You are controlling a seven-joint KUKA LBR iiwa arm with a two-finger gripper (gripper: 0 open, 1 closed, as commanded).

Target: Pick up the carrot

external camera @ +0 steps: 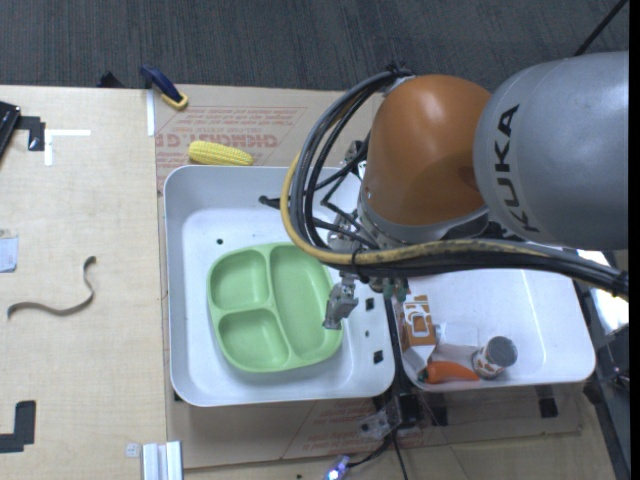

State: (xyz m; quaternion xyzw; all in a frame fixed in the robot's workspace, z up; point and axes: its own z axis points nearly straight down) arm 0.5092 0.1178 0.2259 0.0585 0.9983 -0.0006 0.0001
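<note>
Pincer (338, 308), apparently closed and empty, hangs over green plate (272, 308), carrot (452, 372) well apart.

**Grey arm, orange band, black cabling**

You are looking at a bulky grey arm (560, 148) whose rounded casing is carrying black "KUKA" lettering (512, 173) down its side. A glossy orange band (430, 148) is capping the wrist end like a dome. Thick black cables (320, 168) are looping around the orange section, and one yellowed hose (470, 256) is running alongside them. A small silver-grey metal tool (338, 308) is showing below.
</note>
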